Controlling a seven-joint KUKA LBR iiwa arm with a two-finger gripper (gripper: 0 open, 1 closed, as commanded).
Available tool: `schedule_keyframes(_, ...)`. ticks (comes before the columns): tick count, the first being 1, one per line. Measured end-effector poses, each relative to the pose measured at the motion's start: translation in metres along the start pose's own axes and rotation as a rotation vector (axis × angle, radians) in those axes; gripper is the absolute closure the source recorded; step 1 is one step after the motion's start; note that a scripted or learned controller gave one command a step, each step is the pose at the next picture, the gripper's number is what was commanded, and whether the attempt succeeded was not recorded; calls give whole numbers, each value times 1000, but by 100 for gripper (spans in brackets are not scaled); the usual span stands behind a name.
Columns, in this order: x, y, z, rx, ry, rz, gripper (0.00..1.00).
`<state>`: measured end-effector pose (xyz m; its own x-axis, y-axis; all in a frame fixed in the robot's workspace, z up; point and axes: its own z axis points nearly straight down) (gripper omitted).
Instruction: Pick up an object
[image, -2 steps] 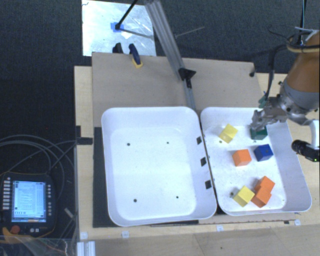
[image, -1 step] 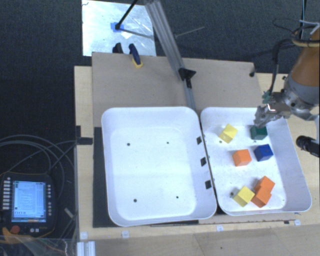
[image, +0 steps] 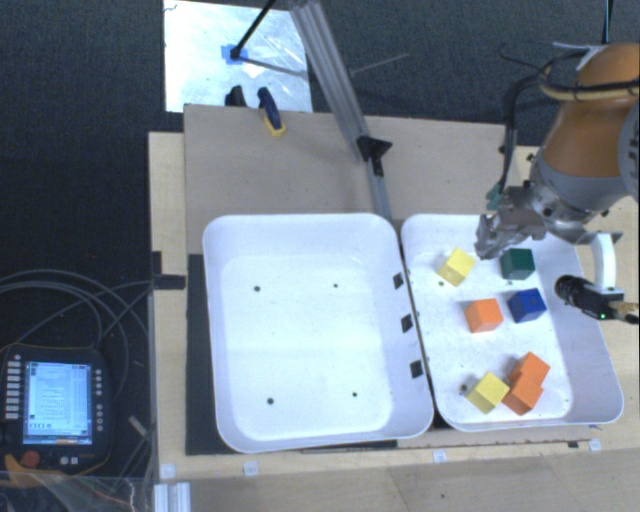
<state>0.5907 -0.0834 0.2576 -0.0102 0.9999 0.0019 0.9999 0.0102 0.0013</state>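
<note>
Hovering over the right bin's (image: 590, 400) far end: claw (image: 492, 240), low, nothing seen between its fingers; whether spread or closed, cannot tell. Just right of it, green cube (image: 517, 264), close but apparently untouched. Just left and a little nearer the camera, yellow cube (image: 457, 267). Nearer the camera still, orange cube (image: 483, 315) and blue cube (image: 526, 305) side by side. Well below those, by the bin's near rim, second yellow cube (image: 488, 391) beside two more orange blocks (image: 526, 380), stacked or touching. Far left of the claw, the other bin (image: 300, 235). Further off left, beyond the bench, pendant (image: 52, 405).
</note>
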Motion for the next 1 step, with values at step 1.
schedule_keyframes(1,46,-13,-7,0,0,0,100)
